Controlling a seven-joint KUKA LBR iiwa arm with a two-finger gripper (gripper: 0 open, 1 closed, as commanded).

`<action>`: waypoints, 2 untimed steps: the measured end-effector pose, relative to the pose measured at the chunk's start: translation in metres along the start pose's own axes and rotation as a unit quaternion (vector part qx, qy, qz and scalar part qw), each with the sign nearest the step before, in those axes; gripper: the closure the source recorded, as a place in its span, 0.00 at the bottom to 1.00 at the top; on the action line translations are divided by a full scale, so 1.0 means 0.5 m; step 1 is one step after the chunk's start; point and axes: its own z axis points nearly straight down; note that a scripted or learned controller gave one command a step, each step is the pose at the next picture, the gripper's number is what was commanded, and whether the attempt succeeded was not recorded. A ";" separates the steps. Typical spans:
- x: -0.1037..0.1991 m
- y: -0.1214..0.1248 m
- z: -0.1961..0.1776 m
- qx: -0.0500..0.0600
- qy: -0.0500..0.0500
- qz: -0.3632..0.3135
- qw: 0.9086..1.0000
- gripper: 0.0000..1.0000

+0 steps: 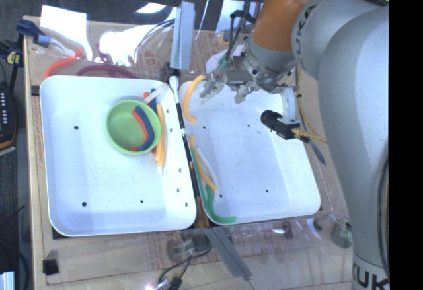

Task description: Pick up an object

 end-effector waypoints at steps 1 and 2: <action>0.004 0.020 0.232 -0.005 -0.010 -0.087 0.996 0.00; 0.018 0.020 0.216 -0.003 -0.005 -0.091 0.996 1.00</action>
